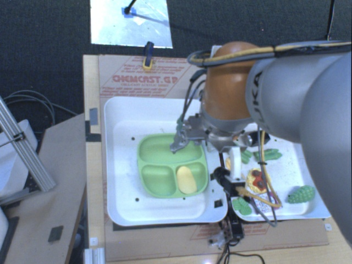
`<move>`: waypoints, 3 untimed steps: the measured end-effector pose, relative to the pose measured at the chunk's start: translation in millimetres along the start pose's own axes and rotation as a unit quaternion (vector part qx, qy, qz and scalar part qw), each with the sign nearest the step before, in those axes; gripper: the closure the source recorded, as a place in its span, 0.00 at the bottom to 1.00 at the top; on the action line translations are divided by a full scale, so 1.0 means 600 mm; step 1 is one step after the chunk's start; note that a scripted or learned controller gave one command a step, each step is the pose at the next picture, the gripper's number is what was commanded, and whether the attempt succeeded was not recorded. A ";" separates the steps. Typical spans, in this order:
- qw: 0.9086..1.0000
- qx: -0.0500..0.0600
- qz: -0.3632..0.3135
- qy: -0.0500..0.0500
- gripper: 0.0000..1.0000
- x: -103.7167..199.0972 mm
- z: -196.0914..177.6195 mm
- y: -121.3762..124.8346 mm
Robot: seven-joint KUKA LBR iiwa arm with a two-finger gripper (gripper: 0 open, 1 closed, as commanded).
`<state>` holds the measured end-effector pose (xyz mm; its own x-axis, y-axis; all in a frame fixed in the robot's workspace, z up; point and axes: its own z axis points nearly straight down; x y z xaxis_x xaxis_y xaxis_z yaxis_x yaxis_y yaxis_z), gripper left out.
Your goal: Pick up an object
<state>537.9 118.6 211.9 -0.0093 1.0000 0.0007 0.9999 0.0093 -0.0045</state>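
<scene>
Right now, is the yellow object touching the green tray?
Touching. In the camera view, the yellow object lies inside the lower right compartment of the green tray, resting on its floor, with no gap visible around it.

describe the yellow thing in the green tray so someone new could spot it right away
Start at the left white bin, which holds a green divided tray. In the tray's near right compartment lies a pale yellow oval piece. It is the tray's one yellow item, while the other toys lie in the right bin.

Even, soft overhead light — glare on the foil sheet (131, 14), arm (308, 92) slightly blurred.
</scene>
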 end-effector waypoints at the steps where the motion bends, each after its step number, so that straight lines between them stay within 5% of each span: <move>1: 1.000 -0.003 0.004 0.000 1.00 -0.007 -0.029 0.000; 2: 1.000 -0.003 0.005 0.000 1.00 -0.019 -0.050 -0.005; 3: 1.000 -0.003 -0.002 0.002 1.00 0.144 -0.076 -0.026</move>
<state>521.8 205.1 257.6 -0.0141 0.9999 0.0051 0.9999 0.0141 0.0021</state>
